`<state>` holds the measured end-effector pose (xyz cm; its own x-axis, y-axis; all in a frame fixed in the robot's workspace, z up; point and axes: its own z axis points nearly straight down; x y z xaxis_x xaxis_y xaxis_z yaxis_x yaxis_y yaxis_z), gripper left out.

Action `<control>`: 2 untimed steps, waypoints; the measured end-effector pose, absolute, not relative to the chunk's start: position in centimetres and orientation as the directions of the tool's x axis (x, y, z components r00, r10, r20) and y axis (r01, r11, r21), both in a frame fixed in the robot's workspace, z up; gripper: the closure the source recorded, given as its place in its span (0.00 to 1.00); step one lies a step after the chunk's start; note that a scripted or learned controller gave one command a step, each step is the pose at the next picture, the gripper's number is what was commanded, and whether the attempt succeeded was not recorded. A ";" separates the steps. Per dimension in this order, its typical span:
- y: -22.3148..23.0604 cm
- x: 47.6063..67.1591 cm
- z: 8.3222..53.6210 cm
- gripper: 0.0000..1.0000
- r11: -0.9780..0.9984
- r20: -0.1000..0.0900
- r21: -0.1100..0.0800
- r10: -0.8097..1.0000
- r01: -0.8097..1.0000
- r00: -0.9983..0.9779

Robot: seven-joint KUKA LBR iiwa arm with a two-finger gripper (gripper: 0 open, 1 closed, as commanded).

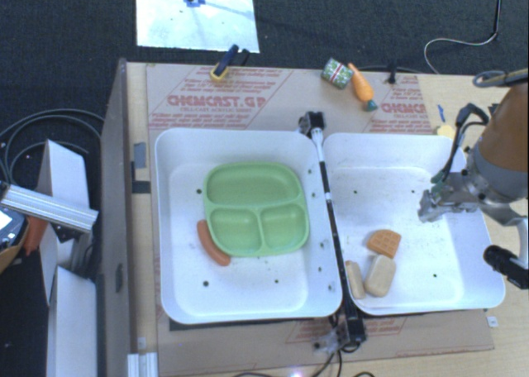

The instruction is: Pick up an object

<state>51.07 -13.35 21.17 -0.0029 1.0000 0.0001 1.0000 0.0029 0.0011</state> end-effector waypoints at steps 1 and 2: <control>-9.1 51.9 9.9 0.00 0.002 -0.001 0.011 1.000 1.000 -0.002; -9.7 51.7 13.0 0.00 0.000 0.000 0.002 1.000 1.000 0.000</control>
